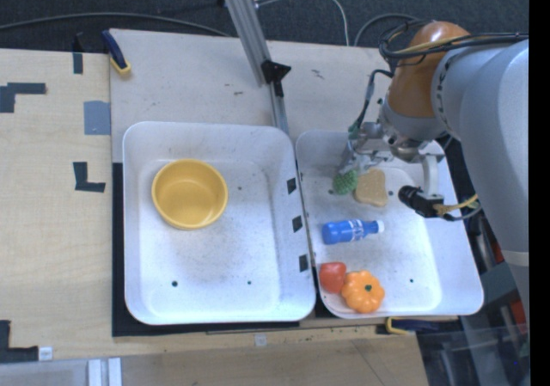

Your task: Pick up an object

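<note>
From my seat the gripper (359,165) sits low in the right bin (430,290), its tip down over the green piece (345,180) near the bin's upper left corner. The wrist hardware hides the tips, so I cannot tell whether the thing is pinched or merely touched; I won't call it held. The green piece looks like a small toy vegetable, and it lies touching or just beside the tan piece (372,189), which may be why the arm (481,109) comes in steeply from above instead of sweeping sideways: a slanted approach would shove the neighbour. My guess is that the green piece is the target, and that this is the closing stage of a grasp, with the lift not yet made. Further down the same bin a blue bottle (351,230) lies on its side, well clear of the tool, and at the bottom edge a red piece (333,275) touches an orange pumpkin (363,291). The left bin (258,290) holds a yellow bowl (190,193), upright, well apart from all of this. The risk I see is the tan piece getting dragged along or the green one slipping out against the bin wall.
</note>
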Motion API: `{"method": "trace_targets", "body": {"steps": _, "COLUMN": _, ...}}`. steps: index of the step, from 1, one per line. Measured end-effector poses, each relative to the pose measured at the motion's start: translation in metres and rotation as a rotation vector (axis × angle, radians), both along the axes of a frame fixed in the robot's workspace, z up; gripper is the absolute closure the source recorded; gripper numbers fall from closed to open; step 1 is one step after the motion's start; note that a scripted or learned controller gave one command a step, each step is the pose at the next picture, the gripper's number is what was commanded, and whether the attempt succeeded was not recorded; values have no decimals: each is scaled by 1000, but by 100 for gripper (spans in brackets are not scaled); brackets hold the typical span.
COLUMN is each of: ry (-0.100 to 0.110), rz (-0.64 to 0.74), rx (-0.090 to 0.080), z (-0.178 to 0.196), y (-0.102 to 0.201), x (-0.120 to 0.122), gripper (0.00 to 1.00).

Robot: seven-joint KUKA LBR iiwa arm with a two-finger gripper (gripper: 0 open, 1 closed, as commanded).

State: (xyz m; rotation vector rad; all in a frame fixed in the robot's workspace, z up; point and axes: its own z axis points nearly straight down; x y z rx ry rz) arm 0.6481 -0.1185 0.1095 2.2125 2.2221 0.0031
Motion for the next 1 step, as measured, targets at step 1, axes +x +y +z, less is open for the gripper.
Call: {"method": "trace_targets", "body": {"steps": 1, "ry": 2, "rz": -4, "rx": 2, "z": 46, "y": -5, "x": -5, "gripper": 100}}
